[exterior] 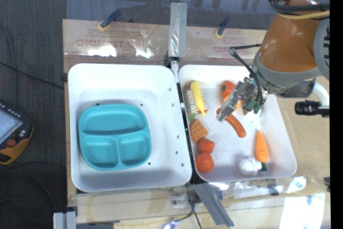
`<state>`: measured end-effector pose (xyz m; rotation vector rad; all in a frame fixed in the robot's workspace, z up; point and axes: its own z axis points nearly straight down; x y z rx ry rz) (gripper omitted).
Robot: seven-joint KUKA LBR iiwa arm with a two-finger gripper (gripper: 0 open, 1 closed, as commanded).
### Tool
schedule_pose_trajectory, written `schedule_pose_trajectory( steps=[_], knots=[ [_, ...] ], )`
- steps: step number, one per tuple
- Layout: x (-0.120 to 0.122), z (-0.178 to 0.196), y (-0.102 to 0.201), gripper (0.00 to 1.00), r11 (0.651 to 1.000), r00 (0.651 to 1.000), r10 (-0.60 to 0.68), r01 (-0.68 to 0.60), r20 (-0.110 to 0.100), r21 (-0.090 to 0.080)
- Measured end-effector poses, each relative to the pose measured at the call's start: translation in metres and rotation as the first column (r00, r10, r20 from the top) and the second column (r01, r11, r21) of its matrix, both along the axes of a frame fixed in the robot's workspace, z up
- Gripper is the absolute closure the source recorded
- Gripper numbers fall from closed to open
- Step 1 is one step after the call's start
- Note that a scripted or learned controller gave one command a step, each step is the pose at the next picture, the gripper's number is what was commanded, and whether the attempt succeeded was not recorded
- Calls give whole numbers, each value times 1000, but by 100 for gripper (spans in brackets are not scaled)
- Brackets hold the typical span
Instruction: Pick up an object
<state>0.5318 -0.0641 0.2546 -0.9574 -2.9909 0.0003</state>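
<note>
The arm (pixel 292 40) is cut off by the right edge, its claw (pixel 236 102) hides part of the red item (pixel 228 88) beneath it with finger spacing too blurred to tell, and the left-edge device (pixel 9 134) is cropped.

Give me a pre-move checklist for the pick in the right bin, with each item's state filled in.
1. Hand over the right bin: ok.
2. Target close by: ok, the sausage lies just below the hand.
3. Something held between the fingers: cannot tell.
4. Crowding near the target: not ok, a tomato lies close above the hand.
5. Carrot and corn cob apart from the sausage: ok.
6. Blue divided plate in the left bin, away from the arm: ok.
</note>
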Motion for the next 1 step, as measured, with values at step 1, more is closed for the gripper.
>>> schedule_pose_trajectory(
  steps=[1],
  knots=[
    [39,11,62,100,998,998,-59,59,0,-1]
  ],
)
